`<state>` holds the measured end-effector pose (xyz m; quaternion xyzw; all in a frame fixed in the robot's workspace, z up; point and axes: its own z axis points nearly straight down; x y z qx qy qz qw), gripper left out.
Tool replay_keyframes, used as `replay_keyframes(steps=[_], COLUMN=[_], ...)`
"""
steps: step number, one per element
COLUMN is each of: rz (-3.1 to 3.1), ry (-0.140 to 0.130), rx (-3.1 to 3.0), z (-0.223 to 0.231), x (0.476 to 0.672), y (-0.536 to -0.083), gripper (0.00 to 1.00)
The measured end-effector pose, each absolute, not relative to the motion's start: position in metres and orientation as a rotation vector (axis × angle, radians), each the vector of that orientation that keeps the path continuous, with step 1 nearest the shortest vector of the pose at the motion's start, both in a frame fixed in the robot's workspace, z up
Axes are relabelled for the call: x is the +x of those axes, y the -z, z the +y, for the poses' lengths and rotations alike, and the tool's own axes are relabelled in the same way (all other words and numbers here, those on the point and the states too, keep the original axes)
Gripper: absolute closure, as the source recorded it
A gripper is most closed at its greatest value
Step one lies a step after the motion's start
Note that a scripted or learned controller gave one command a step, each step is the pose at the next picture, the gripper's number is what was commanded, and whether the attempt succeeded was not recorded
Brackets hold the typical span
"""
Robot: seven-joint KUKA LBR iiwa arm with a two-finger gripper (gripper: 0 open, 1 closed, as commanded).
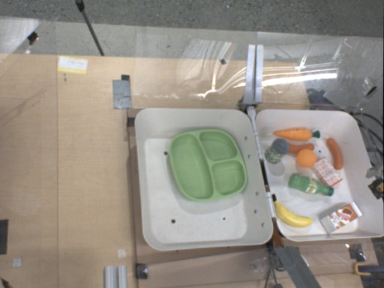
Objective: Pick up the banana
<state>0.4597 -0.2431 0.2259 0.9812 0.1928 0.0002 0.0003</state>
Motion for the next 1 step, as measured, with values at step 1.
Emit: replay_keyframes(steps=[1], rz=[0.386], ry=[0.002], rx=[3.119], z=[-0.2072], x=[0.4593], y=[-0.1327], gripper=[0.0])
